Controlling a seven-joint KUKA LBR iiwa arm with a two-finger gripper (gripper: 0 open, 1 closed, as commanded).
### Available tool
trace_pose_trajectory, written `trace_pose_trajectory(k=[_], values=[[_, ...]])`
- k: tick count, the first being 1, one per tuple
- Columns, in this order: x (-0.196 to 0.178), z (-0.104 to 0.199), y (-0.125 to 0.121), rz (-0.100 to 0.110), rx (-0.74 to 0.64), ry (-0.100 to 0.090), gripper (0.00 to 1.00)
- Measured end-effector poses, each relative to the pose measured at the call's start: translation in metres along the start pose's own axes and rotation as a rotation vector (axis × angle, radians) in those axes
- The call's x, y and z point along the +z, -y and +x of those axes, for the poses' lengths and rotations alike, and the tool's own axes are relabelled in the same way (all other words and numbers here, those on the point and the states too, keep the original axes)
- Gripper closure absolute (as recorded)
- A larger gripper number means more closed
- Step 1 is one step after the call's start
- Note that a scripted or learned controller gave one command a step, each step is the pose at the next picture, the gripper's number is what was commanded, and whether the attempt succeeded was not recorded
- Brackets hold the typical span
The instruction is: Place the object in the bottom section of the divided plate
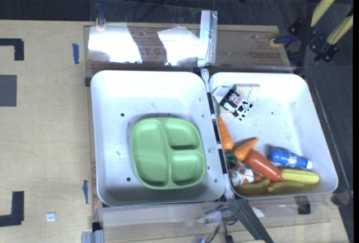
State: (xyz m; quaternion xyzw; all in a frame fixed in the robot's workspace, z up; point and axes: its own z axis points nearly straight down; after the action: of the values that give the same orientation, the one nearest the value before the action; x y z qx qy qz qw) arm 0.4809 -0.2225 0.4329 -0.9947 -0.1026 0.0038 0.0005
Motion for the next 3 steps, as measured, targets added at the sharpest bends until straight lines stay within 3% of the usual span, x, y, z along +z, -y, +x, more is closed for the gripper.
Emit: trace_pose_trajectory(k=[3], values=[[0.0000, -0.0001, 0.0000, 0.000, 0.000, 0.000, 1.00]])
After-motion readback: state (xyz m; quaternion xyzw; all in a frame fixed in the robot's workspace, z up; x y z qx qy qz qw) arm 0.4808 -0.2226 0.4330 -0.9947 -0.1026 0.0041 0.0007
